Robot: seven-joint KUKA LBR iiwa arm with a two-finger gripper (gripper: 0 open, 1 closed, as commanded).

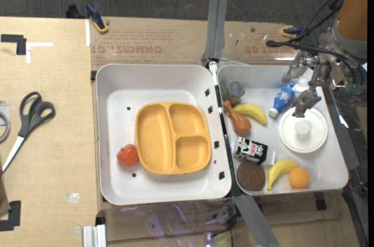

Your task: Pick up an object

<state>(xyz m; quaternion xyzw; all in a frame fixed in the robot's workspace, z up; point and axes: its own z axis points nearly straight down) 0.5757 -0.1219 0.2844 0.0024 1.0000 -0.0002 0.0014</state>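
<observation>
The table is pale wood, with scissors lying well off to the left of the two bins. The left bin holds a yellow divided tray with three compartments, and a small red tomato-like piece touches the tray's lower left edge. The right bin is the crowded one, and any object to be picked up most likely comes from it.

Going down in size there: a white round lid or plate with a knob sits toward the right side; a blue and white bottle lies tilted just above and left of it; a banana lies near the centre with a toy drumstick touching its left end; a second banana curves near the front wall; a dark brown round cookie-like disc sits beside it at the front left; a small black and white carton lies just above that disc; an orange ball rests at the front right; a small grey cup-like piece stands near the back left.

The pincer hangs over the right bin, just above the white lid and beside the bottle. Its fingers appear slightly spread with nothing between them, so it carries no object.

The step in hand looks like the approach. The next move calls for settling on one target, the bottle or the lid's knob being nearest, lining up over it, and descending before closing.
</observation>
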